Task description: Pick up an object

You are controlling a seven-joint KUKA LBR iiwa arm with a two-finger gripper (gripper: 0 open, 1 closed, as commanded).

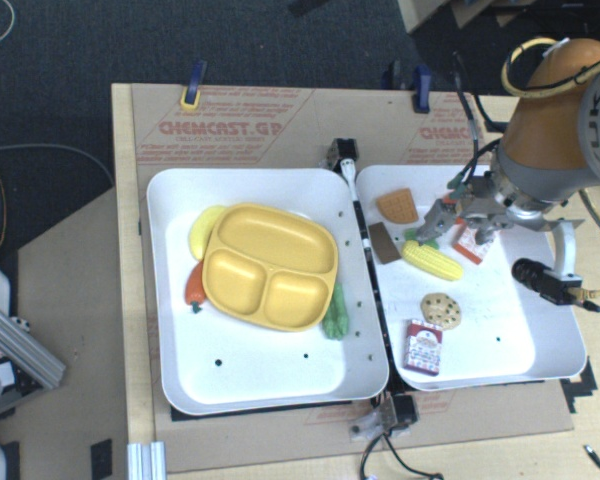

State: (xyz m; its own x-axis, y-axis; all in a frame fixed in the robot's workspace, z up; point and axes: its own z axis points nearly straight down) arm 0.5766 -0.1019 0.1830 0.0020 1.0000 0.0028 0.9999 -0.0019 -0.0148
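My gripper (462, 230) hangs low over the back of the right bin (550, 353), its fingers spread apart. A small red and white item (469, 247) lies on the bin floor just under and between the fingers, partly hidden by them. I cannot tell if they touch it. A yellow corn cob (432, 260) with a green end lies just left of the gripper. Nearby are a tan toast slice (397, 206), a brown rectangular piece (384, 242), a round cookie (440, 311) and a small red box (423, 348).
The left bin (180, 348) holds a yellow divided tray (268, 266) lying over a yellow item (204, 228), with an orange-red piece (195, 286) at its left and a green piece (336, 314) at its right. A black part of the arm (542, 280) juts over the right bin.
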